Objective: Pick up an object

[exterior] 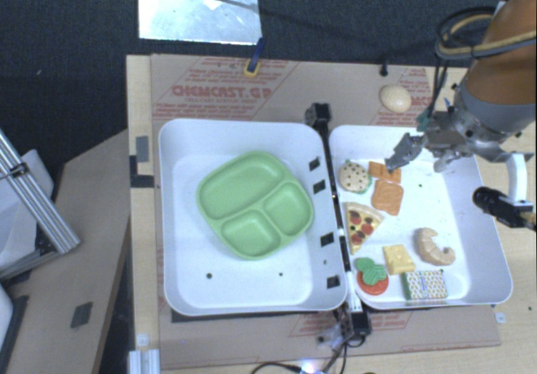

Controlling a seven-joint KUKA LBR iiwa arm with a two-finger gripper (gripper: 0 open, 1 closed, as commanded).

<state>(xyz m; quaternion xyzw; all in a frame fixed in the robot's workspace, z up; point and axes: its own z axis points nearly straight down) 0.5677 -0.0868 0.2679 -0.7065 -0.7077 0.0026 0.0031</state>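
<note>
Nearest the cam, a patterned green block (426, 284) is lying at the front of the right bin (482, 221), w/ a yellow cheese piece (398, 259), tomato (372, 276), croissant (435, 246), pizza slice (362, 221), cookie (355, 177) and orange cracker (387, 195) sitting further back. Gripper (401, 154) is hanging just over a small orange piece (379, 169) by the cookie; can't tell if fingers are gripping anything. Green divided plate (254, 205) is resting in the left bin (180, 221).

A robotics lab: a cardboard-covered bench (218, 83) bears two white bins (180, 196), beside dark carpet and aluminium framing (33, 205).
</note>
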